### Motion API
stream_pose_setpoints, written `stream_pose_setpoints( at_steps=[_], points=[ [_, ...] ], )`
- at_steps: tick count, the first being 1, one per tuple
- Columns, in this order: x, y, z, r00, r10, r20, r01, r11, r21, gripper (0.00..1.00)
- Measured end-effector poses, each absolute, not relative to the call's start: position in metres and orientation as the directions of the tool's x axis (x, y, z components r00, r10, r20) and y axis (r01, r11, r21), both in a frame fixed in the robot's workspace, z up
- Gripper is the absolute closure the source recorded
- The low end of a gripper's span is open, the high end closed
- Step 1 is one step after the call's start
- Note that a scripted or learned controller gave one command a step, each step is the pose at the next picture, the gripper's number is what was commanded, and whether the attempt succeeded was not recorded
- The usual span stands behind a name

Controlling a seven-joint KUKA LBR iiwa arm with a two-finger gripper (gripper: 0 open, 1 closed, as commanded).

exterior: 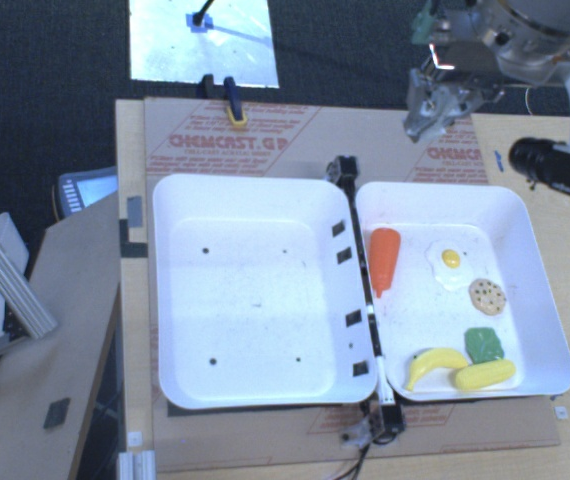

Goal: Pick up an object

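The carrot [383, 258] is seen lying in the right bin [535, 230] just beside the centre wall, so a finger could be jammed there; the gripper [431, 118], whose opening cannot be told, is held above the bin's far rim.

Bright even light, white bins [250, 193] glaring (slightly overexposed), soft focus, faint shadows
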State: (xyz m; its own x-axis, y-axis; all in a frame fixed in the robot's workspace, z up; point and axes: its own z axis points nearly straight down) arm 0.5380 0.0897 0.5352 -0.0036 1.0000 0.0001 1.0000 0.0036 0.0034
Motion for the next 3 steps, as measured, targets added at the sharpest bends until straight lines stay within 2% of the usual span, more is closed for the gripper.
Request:
stream_pose_setpoints(
  at_steps=[1,2,3],
  points=[
    [0.513,0.106,0.535,-0.005,1.000,0.001,1.000,0.005,0.002,1.00],
    [0.519,0.121,0.535,-0.005,1.000,0.001,1.000,0.005,0.003,1.00],
    [0.510,0.156,0.535,-0.007,1.000,0.002,1.000,0.007,0.002,1.00]
  ],
)
